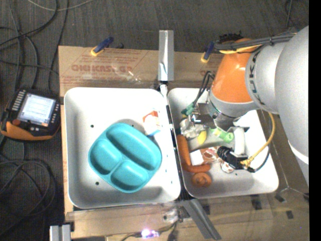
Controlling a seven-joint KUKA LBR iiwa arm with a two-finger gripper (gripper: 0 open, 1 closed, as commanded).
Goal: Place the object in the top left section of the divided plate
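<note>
Worktop (75, 64) of brown board carried two shallow white bins side by side, with dark carpet and loose cables around it. Over the right bin (266, 177) hung the grey arm (288, 79), its orange band (231, 82) just above the wrist, reaching in from the right. The left bin (80, 109) held a teal divided plate (125, 157), lying at a slant near the bin's middle, all three sections bare. Just beside the plate's upper right edge lay a small white and orange object (151, 123), touching or nearly touching the rim, close to the wall between the bins. The pincer (195, 127) was low in the right bin's left part, among a heap of small things; whether it was open or closed could not be told, and nothing could be seen gripped in it. Beneath it lay an orange carrot-like piece (184, 152) along the bin's left wall, a round brownish orange item (202, 179) below that, and a green piece (223, 133) near the wrist. A handheld control pendant (32, 114) with a lit screen sat on the floor to the left of the worktop.
</note>
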